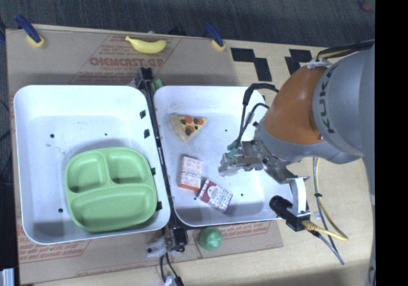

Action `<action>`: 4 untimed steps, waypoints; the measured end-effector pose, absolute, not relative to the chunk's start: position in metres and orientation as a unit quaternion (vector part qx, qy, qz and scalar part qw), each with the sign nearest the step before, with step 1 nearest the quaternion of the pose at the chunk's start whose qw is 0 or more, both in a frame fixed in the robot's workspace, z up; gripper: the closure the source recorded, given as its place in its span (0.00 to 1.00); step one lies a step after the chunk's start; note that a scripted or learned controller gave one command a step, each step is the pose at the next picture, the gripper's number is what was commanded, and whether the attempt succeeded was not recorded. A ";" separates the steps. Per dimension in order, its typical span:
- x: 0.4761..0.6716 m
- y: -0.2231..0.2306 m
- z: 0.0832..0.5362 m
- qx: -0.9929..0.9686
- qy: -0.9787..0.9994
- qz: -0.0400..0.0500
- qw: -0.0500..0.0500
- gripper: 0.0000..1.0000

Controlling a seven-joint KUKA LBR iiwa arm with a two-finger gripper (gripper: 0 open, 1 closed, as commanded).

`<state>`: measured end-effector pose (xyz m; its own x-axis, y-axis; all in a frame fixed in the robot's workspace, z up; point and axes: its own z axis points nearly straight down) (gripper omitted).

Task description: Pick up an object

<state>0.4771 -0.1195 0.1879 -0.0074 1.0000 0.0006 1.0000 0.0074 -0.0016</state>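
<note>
Tray (111,189) in left bin (38,113).

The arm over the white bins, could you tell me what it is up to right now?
The arm reaches into the right bin, its gripper low near two small cartons and a pizza slice toy. Nothing visibly sits between its fingers. The left bin holds a green divided tray.

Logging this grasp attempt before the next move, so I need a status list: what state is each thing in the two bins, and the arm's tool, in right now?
green tray: flat, right way up, in the left bin.
pizza slice: lying flat in the right bin.
orange-and-white packet: lying flat, untouched.
red-and-white packet: lying tilted beside it.
tool: low over the right bin, nothing visibly held.
</note>
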 end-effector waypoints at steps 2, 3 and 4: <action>0.521 -0.152 0.181 -0.706 -0.708 0.000 0.000 1.00; 0.476 -0.145 0.187 -0.705 -0.709 0.001 0.001 1.00; 0.507 -0.172 0.217 -0.705 -0.709 0.000 0.000 1.00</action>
